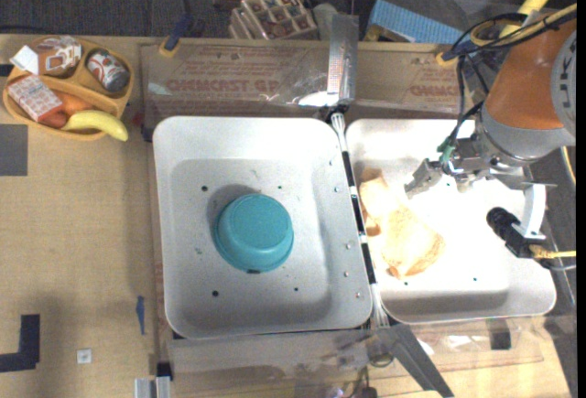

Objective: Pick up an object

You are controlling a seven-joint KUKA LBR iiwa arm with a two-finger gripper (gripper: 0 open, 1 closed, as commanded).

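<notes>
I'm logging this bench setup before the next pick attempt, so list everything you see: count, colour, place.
left bin: one, white, middle of the bench.
right bin: one, white, beside the left bin, touching along the shared edge.
bowl: one, teal, upside down, in the left bin.
soft item: one, pale orange-tan, in the right bin near its left wall; what it is cannot be told.
basket: one, orange, upper left on the bench, holding small items.
banana: one, yellow, at the basket's front.
cardboard: one brown strip, behind the bins.
arm: one, grey with orange band, from the right.
gripper: one, dark, over the right bin above the soft item.
</notes>
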